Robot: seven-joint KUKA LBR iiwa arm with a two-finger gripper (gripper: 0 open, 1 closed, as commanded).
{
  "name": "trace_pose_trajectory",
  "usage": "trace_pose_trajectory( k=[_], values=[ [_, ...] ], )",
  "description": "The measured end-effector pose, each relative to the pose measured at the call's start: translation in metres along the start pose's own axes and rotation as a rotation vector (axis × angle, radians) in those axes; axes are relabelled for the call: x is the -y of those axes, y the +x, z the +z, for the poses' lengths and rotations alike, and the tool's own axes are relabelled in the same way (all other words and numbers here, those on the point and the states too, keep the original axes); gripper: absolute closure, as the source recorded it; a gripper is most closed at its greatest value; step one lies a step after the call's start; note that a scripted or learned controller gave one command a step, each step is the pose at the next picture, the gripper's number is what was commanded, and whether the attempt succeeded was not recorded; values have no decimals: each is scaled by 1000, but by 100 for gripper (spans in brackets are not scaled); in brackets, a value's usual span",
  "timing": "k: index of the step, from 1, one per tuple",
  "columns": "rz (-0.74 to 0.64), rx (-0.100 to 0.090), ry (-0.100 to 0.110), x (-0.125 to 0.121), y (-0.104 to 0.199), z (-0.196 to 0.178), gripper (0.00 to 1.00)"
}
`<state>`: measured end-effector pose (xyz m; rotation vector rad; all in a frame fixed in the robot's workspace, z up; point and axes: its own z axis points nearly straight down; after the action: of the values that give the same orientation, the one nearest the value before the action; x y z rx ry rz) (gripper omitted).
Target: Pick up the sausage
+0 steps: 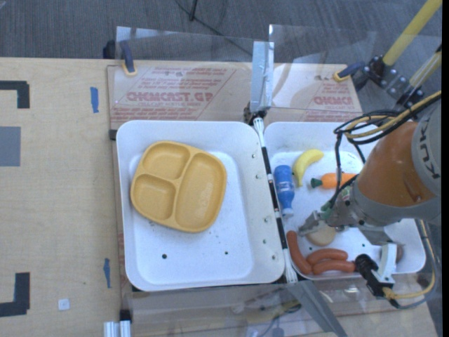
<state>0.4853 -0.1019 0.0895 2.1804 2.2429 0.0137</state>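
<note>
The sausage [319,259], a string of red-orange links, lies along the front left corner of the right bin [414,258]. My gripper [319,220] hangs low over that bin, just behind the sausage and above a tan round piece [322,236]. The grey and orange arm [393,177] reaches in from the right and hides the bin's middle. Nothing shows in the gripper's grasp.
A blue bottle [283,186] lies along the right bin's left wall, with a banana [307,163] and a carrot [333,181] behind the gripper. The left bin [203,258] holds a yellow divided plate [179,186]. Cables and a black fitting [370,271] sit at the bin's front right.
</note>
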Motion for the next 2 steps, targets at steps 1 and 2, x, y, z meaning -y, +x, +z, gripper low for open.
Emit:
trace_pose_trajectory(
  k=[1,2],
  values=[
    [0,0,0,0,0,0,0],
    [0,0,0,0,0,0,0]
  ],
)
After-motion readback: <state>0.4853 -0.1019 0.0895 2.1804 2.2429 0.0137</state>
